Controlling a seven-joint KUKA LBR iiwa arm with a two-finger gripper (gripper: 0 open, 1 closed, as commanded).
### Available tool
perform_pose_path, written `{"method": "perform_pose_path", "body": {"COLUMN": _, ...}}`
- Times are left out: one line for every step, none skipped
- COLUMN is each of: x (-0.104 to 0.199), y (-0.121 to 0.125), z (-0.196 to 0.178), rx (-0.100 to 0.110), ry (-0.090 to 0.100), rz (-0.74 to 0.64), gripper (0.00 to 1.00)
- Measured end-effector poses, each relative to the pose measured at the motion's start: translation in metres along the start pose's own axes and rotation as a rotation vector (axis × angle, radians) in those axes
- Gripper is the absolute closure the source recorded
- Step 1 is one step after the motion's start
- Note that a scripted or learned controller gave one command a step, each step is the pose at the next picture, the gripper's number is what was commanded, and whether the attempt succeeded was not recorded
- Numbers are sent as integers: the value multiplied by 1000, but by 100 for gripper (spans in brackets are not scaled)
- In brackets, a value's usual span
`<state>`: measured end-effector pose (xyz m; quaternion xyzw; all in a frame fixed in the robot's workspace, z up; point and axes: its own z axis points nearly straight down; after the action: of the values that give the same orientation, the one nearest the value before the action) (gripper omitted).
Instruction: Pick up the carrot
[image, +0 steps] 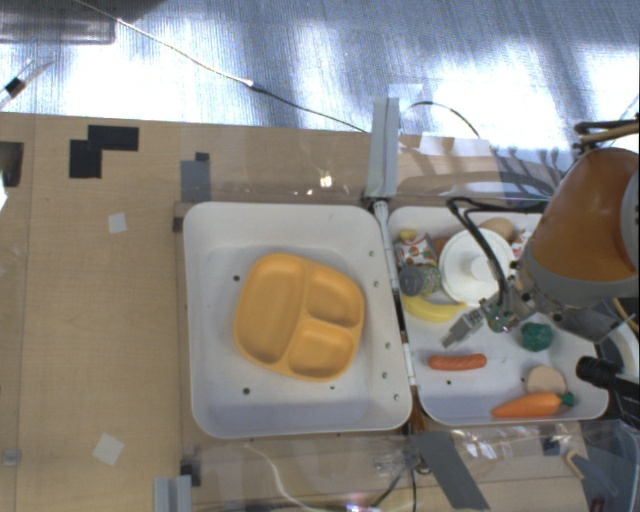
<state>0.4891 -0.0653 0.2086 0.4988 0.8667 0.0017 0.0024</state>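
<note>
Tray (297, 318) in left bin (205, 400); carrot (526, 405) in right bin (470, 412).

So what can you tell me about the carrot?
The carrot is a small orange toy, smooth and plastic-looking, with a green stub at its thick end. It lies flat, tip pointing left, near the front edge of the right bin. A pale round piece sits right behind it, about touching. The gripper is farther back in the bin, not on the carrot.
</note>
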Motion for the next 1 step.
{"method": "perform_pose_path", "body": {"x": -1, "y": 2, "z": -11, "rx": -5, "ry": -4, "rz": -8, "gripper": 100}}
